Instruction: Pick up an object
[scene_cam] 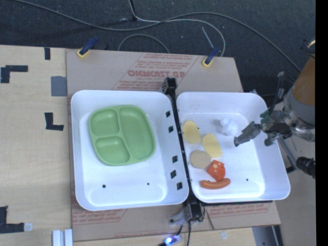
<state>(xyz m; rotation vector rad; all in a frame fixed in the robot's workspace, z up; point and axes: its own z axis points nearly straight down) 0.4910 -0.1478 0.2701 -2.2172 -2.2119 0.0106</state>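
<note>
Approach step, nothing grasped. Hand [254, 133] spread wide, empty, at right bin's [266, 186] right edge. Nearest object: white lump [227, 125], centre-right of frame. Next: lower over it, close.

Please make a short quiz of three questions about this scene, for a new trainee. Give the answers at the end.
1. True or false: the green tray lies in the left bin.
2. Which item lies nearest the front rim of the right bin? A) white lump B) red sausage C) tan disc
3. Fill in: the gripper hangs over the ____ bin.

Key: 1. True. 2. B. 3. right.
</note>
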